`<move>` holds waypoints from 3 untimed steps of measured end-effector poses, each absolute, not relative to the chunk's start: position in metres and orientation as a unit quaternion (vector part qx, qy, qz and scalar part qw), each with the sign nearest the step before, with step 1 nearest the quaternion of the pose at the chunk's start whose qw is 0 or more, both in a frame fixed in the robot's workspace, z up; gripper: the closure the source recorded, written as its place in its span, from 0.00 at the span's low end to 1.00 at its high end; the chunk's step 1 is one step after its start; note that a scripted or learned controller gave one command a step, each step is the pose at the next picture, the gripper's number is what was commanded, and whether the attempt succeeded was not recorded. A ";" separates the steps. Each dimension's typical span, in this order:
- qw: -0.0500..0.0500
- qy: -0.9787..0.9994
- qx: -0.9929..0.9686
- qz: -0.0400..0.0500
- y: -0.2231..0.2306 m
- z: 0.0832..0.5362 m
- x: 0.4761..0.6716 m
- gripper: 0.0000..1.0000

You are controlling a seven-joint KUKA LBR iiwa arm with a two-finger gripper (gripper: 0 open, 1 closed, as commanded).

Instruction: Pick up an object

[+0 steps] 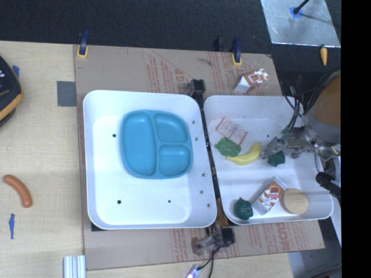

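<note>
My gripper point(277, 150) reaches in from the right over the right bin point(255, 106), low above a small dark green object point(277, 159) that it touches or nearly touches. To its left lie a yellow banana point(247, 155), a green leafy piece point(226, 147) and a red-and-white packet point(232, 131). Along the bin's near edge are a dark green pepper point(243, 208), a small carton point(269, 197) and a round tan bun point(295, 201).
The left bin point(98, 172) holds a blue divided plate point(156, 143). Another small carton point(252, 80) lies on the cardboard behind the right bin. A sausage point(18, 190) rests on the bench at far left, and a black-and-yellow device point(7, 91) sits at the left edge.
</note>
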State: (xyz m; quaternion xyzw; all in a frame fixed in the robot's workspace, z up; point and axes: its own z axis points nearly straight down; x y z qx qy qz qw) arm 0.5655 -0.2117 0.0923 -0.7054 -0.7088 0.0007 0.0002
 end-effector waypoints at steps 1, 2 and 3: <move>0.001 -0.710 -0.704 0.001 -0.212 0.102 0.566 1.00; 0.001 -0.709 -0.705 0.001 -0.123 0.092 0.579 1.00; 0.001 -0.709 -0.705 0.000 -0.041 0.193 0.610 1.00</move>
